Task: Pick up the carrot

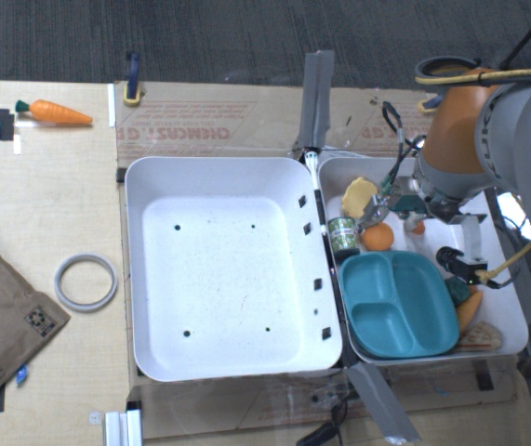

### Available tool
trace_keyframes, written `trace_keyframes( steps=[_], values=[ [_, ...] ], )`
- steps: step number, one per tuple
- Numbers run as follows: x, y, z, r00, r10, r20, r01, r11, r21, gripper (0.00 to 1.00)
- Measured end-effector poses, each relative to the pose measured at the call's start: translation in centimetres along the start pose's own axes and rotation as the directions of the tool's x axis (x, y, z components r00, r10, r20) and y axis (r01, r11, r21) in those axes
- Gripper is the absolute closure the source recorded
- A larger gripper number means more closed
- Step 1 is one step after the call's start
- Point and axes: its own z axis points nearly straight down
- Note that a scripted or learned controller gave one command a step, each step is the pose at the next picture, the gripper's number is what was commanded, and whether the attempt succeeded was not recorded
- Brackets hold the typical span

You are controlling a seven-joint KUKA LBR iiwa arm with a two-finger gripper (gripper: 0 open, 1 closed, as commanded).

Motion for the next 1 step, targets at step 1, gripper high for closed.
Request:
trace_keyframes(
  steps=[1],
  values=[
    [-0.03, 0.01, -0.80, 1.000, 0.002, -0.001, -0.002, 1.000, 0.001, 1.00]
  ],
)
